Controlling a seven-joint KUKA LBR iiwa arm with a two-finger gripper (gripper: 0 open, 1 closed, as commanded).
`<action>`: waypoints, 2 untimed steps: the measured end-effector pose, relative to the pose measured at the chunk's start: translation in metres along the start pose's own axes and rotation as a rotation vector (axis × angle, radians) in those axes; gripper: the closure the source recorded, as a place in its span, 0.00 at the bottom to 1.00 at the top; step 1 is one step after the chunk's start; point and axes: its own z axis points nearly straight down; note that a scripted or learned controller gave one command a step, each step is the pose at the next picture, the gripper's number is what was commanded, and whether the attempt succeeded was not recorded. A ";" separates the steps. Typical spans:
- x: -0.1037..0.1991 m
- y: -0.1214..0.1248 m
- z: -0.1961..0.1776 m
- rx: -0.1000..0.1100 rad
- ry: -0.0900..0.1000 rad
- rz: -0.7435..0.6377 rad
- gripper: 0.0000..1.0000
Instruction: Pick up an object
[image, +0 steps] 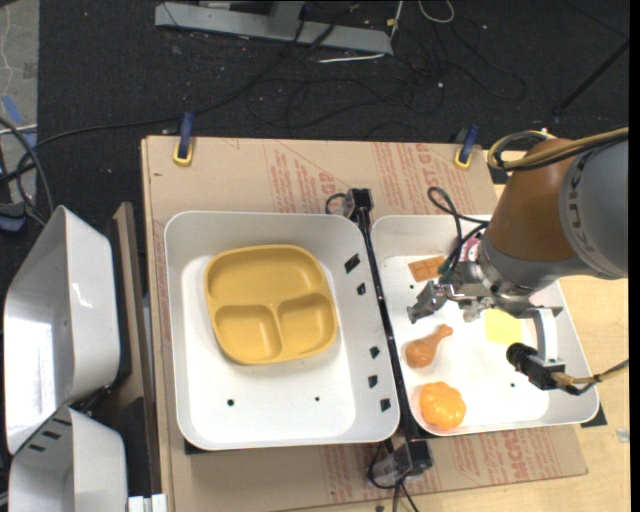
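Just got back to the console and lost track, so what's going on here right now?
The arm is reaching into the right bin, with its end effector low over the toy food there. It sits just above a toy drumstick, near an orange slice-shaped piece, a yellow block and an orange fruit. Nothing looks lifted yet. The left bin holds a yellow divided plate.

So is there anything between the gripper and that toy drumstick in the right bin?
Nothing visible. The gripper hangs just above the drumstick, with bare bin floor between them; the orange lies nearer the camera.
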 end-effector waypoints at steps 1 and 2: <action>0.001 -0.001 0.054 -0.001 -0.001 0.001 0.00; 0.000 0.000 0.040 -0.006 -0.001 0.003 1.00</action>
